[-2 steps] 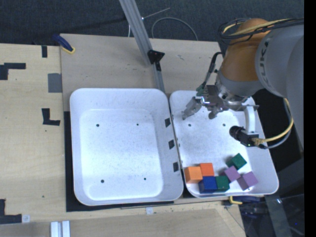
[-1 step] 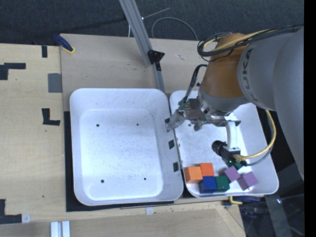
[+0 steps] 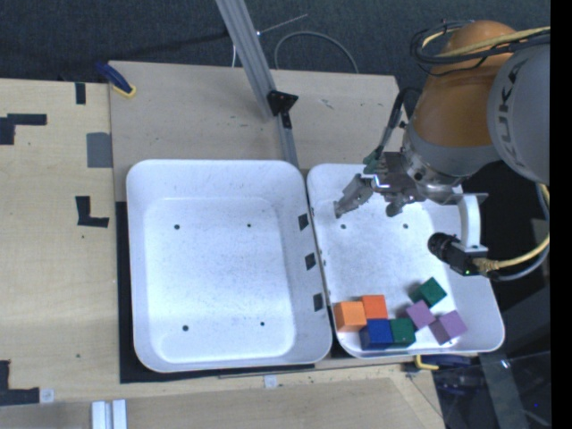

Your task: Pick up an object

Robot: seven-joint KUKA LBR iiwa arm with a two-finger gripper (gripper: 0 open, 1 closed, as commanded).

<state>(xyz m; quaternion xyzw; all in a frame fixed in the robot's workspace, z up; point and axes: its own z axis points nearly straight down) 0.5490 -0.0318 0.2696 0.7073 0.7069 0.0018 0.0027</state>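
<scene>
Clustered at the near edge of the right bin [image 3: 357,248] are small blocks: two orange cubes [image 3: 360,312], a blue cube [image 3: 378,332], two green blocks [image 3: 430,291] and two purple blocks [image 3: 446,326], matte and hard-edged. The gripper [image 3: 368,200] is seen over the bin's far end with fingers spread, nothing between them, well apart from the blocks. Beside it lies the left bin [image 3: 143,239], glossy white.

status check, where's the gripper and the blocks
Gripper open, carrying nothing, above right bin's far end. Blocks clustered at near end. Nothing in the way.
</scene>
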